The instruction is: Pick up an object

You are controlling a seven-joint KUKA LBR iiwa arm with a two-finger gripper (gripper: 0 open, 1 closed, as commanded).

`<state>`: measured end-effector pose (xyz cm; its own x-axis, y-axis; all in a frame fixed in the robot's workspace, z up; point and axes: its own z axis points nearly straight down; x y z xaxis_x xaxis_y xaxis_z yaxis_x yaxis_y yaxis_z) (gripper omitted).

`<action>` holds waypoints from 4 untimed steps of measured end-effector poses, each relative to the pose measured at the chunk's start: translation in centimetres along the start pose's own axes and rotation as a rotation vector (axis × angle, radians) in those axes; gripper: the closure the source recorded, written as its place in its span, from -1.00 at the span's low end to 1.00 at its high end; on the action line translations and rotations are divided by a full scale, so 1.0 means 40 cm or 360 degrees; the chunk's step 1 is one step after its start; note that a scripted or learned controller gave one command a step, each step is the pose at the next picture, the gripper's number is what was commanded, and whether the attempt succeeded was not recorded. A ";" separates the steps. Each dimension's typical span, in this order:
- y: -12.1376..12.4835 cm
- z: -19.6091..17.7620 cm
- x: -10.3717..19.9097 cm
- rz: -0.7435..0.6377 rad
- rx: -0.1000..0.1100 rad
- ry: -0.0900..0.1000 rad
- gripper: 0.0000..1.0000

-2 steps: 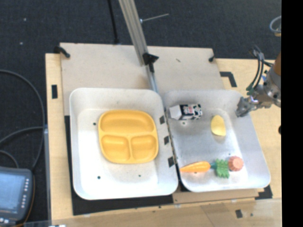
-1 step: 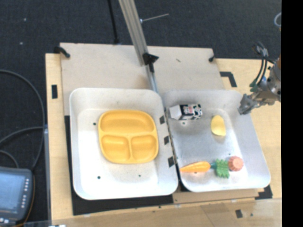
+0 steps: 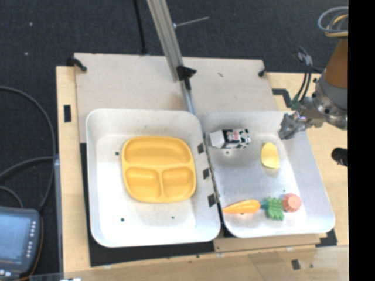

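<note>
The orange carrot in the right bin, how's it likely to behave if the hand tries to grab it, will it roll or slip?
The carrot looks like smooth toy plastic, so it may be light and somewhat slippery. Its rounded, tapering body lies flat on its side, so a nudge could roll or spin it. It rests near the right bin's front wall, beside a green piece, which might crowd the hand.

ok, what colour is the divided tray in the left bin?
Yellow-orange, plain; the divided tray shows clearly in the camera view.
</note>
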<state>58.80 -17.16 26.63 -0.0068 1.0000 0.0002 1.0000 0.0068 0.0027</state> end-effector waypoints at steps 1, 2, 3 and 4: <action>0.011 -0.017 0.141 -0.0002 0.0001 0.0002 1.00; 0.029 0.021 0.275 0.0000 0.0005 0.0001 1.00; 0.020 0.035 0.406 0.0000 0.0004 0.0001 1.00; 0.037 0.030 0.560 -0.0002 0.0002 0.0003 1.00</action>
